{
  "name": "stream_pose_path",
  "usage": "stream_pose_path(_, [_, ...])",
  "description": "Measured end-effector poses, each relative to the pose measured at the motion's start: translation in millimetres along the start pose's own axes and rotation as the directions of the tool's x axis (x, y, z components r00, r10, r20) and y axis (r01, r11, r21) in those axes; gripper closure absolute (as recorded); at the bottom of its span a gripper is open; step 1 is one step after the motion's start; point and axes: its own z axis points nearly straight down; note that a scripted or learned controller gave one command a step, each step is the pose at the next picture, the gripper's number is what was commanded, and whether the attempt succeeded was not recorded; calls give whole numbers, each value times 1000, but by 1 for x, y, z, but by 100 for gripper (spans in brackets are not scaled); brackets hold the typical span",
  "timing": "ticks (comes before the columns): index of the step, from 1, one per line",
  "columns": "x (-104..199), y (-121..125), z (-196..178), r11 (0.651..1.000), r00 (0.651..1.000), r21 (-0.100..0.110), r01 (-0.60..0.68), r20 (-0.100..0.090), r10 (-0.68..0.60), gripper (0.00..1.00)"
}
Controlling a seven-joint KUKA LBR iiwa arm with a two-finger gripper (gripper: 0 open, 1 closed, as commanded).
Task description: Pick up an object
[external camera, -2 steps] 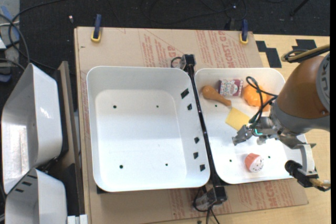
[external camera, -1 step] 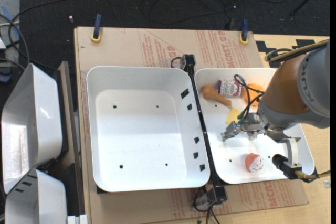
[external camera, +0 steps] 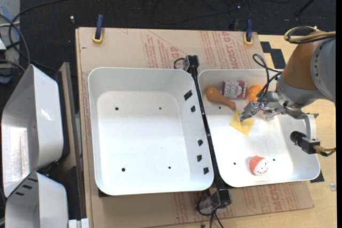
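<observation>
Right bin: I see my pincer just above the yellow card; whether it is open I cannot tell. Red-capped cylinder near the worktop's front edge.

Left bin open floor, right bin crowded at back, open floor beside red-capped object

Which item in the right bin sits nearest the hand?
The flat yellow piece, just below the hand. The wooden pear shape, purple packet and red-and-white object lie farther off.
</observation>
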Motion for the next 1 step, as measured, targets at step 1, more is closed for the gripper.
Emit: stream_pose_path(1, [19,-70,1,1000,1000,12,-6,-7,6,0])
